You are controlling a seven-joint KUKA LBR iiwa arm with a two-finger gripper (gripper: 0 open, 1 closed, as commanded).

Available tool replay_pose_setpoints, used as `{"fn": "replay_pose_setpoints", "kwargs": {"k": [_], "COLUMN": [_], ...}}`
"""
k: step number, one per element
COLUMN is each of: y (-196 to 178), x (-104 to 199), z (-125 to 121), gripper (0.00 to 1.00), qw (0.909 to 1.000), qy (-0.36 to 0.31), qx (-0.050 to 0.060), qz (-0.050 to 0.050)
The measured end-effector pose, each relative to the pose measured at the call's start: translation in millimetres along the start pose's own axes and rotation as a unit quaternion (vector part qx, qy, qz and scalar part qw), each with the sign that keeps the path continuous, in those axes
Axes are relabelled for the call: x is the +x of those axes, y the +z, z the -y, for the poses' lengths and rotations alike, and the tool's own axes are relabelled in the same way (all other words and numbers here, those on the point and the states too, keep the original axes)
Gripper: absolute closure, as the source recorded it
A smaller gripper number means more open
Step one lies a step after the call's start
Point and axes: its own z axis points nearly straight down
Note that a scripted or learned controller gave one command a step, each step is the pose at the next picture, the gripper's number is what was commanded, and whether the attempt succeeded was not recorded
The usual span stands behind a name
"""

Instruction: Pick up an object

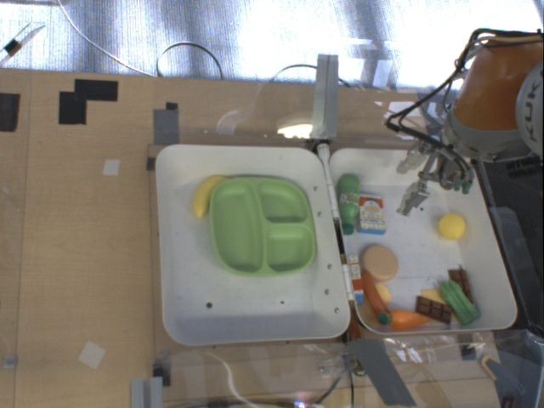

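Observation:
My gripper (422, 190) hangs over the back of the right bin (501, 300), its fingers apart with nothing between them. A yellow lemon (452, 226) lies just right of it and lower in view. A small colourful carton (371, 213) and a green bottle-like thing (348, 195) lie to its left by the divider. Nearer the front are a tan round bun (380, 263), an orange carrot (409, 319), a chocolate bar (433, 309) and a green pod (460, 301).
The left bin (183, 313) holds a green divided plate (260, 225) with a yellow banana (203, 195) at its left edge. A grey post (325, 99) stands behind the bins' shared wall. Cables run along the back.

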Motion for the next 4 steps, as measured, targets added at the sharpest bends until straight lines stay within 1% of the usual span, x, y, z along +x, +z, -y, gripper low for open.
{"fn": "replay_pose_setpoints", "kwargs": {"k": [1,2,3,4], "y": [60,60,59,59], "x": [1,9,37,113], "z": [-35,58,-43,37], "gripper": [0.00,0.00,0.00,0.00], "qw": [0.9997,0.9986,0.9974,0.9976], "qy": [0.024,-0.052,-0.072,-0.069], "qx": [0.000,0.001,-0.002,0.000], "qz": [0.003,0.005,0.006,0.005]}}
